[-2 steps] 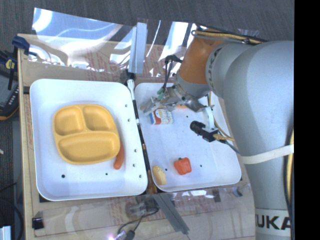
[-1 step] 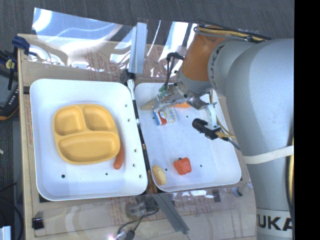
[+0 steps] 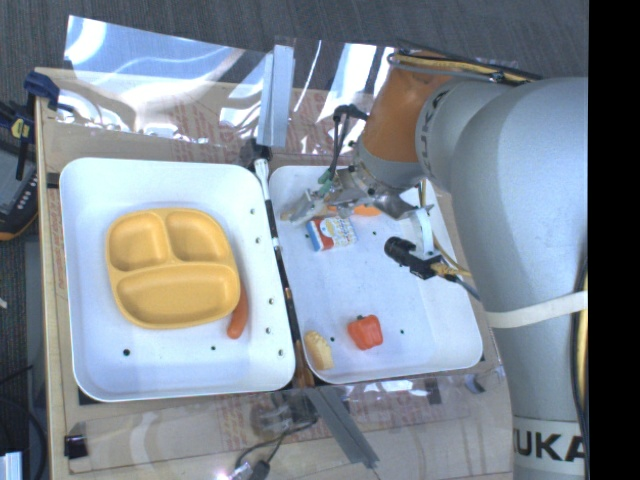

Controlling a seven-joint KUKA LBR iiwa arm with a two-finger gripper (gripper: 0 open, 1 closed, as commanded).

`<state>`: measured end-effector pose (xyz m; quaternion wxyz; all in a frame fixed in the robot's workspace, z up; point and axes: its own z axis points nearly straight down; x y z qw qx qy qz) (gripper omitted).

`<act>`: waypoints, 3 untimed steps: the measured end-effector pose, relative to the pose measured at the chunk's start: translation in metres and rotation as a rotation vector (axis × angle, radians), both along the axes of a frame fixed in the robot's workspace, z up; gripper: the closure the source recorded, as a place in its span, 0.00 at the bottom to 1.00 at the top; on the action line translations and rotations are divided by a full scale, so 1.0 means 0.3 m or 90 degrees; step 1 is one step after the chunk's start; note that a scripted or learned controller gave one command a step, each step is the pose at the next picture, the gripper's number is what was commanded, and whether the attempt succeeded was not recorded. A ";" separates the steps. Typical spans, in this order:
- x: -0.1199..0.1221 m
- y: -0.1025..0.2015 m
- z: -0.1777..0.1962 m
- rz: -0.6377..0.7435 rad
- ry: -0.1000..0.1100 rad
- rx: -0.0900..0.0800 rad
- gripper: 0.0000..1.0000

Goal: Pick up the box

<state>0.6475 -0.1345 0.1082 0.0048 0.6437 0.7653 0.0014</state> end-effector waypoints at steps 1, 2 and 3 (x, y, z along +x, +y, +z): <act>-0.080 -0.081 -0.038 0.050 0.001 0.002 0.00; -0.076 -0.086 0.000 0.053 0.000 -0.001 1.00; -0.076 -0.086 0.000 0.053 0.000 -0.001 0.00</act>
